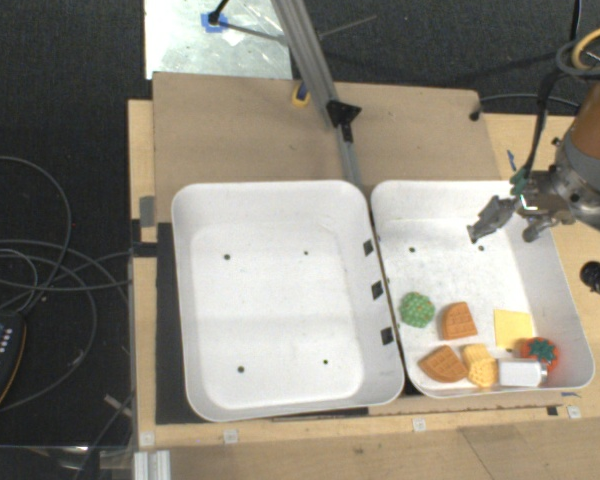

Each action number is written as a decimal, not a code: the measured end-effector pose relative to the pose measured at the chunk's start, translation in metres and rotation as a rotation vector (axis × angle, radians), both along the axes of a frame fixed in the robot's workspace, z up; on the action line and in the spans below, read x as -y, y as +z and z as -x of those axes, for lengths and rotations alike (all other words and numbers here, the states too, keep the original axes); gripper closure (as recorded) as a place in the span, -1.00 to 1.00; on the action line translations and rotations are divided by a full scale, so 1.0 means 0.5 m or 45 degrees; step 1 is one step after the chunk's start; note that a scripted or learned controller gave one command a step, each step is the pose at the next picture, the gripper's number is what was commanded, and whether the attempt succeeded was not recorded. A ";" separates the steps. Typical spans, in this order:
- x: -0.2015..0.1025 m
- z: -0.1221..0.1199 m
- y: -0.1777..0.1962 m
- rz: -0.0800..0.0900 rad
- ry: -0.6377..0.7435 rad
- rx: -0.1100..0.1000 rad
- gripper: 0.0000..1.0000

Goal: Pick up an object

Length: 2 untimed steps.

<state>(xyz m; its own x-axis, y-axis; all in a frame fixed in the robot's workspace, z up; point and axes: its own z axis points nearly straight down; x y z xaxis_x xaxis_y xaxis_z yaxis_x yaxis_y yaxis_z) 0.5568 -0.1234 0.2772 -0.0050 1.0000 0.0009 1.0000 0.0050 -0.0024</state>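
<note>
Objects for picking lie bunched in the near right corner of the right bin [435, 213]: a green bumpy ball [417, 310] sits nearest the divider between the bins, an orange waffle-like wedge [459, 321] lies just beside it, a larger orange wedge [444, 364] rests against the near wall, a small yellow-orange piece [479, 367] touches that wedge, a yellow square [513, 326] lies toward the right wall, and a white block [520, 373] and a red-and-green item [538, 350] crowd the corner itself. From the camera view, the gripper [511, 219] hangs over the far right part of that bin, well apart from the cluster, its two fingers spread with nothing between them. The left bin [270, 298] carries no toys on its floor. Judged from this, the pick is not yet made: no object is lifted or touched, and the whole grasp remains, meaning the arm must travel toward the near corner, descend on one item, close and raise it. The tight packing there could make a clean grip hard.
</note>
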 end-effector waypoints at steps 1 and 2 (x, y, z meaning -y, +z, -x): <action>0.000 -0.001 0.004 0.001 -0.002 0.005 -1.00; -0.015 0.007 -0.112 0.000 -0.004 -0.002 -1.00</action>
<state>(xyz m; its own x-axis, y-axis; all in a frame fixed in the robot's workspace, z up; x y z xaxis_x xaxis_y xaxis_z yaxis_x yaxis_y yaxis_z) 0.5534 -0.1157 0.2210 -0.0016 1.0000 0.0012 1.0000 0.0016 -0.0041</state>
